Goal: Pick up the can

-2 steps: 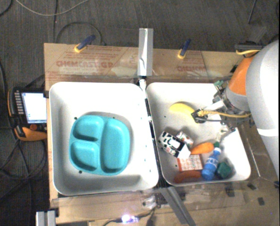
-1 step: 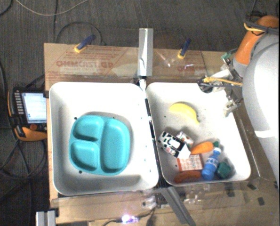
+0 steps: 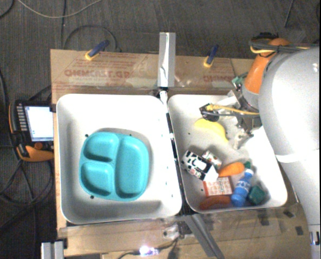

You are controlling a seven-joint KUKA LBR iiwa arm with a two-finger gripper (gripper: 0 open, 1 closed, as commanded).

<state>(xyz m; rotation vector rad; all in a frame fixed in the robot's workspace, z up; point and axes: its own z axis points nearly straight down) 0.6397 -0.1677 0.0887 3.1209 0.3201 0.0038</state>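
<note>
Counter (image 3: pixel 111 72): a brown board carrying two shallow white bins side by side, with two yellow-and-blue clamps on its far edge.
Left bin (image 3: pixel 68 144): holds a teal divided plate (image 3: pixel 116 165) lying flat near the middle.
Right bin (image 3: pixel 176 139): holds a cluster of small things, most of them in its near half.
Arm (image 3: pixel 292 117): grey with an orange band, reaching in from the right over the far right part of the right bin.
End effector (image 3: pixel 242 135): low over the far half of the right bin, just right of a yellow fruit (image 3: pixel 210 128). Nothing is seen held in it. Whether it is open or closed cannot be told from this angle.
Can (image 3: pixel 218 188): apparently the red-and-white labelled item lying on its side in the near part of the right bin, well apart from the end effector.
Around the can: a black-and-white patterned item (image 3: pixel 197 165) just to its far left, an orange carrot (image 3: pixel 231 169) just beyond it, a blue bottle (image 3: pixel 242 186) beside it on the right, and a reddish-brown piece (image 3: pixel 214 202) along the near wall.
Green item (image 3: pixel 258 195): in the near right corner of the right bin, next to the blue bottle.
</note>
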